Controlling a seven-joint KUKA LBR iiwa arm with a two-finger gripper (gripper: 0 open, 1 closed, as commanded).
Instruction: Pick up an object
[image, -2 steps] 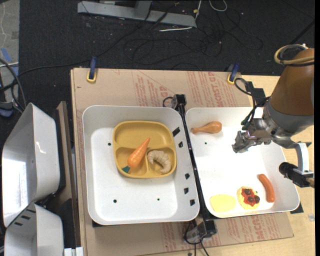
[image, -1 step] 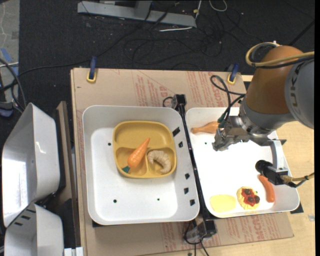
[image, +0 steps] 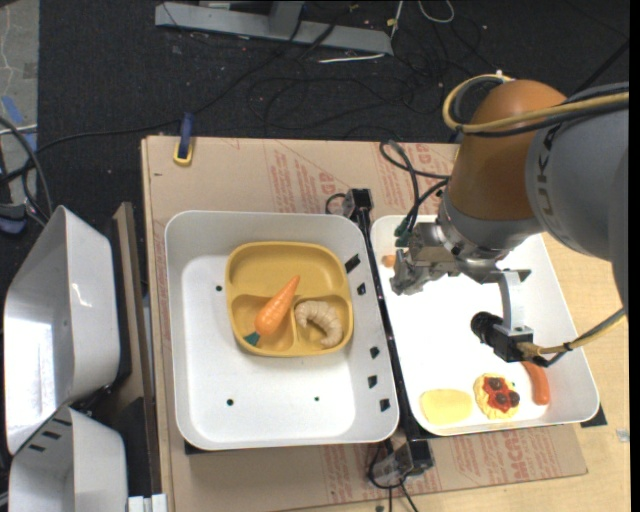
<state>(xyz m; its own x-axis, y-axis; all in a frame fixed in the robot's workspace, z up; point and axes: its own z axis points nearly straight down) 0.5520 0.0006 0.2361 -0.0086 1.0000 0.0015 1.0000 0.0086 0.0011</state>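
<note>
Carrot (image: 277, 305) and shrimp (image: 320, 322) in yellow plate (image: 262, 264). Gripper (image: 403, 280) right of plate; finger state impossible to tell.

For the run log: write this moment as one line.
pincer: over right bin, near its top-left | holding: not visible | carrot, shrimp: on yellow plate, left bin

Two shallow white bins, left bin (image: 190, 330) and right bin (image: 560, 300); one yellow divided plate (image: 245, 268) in the left; on it one carrot (image: 277, 306) and one pale shrimp (image: 322, 320); in the right, one yellow round piece (image: 446, 405), one small pizza piece (image: 497, 396), one red-orange sausage (image: 538, 383); one arm (image: 520, 170); one gripper (image: 415, 272).
</note>
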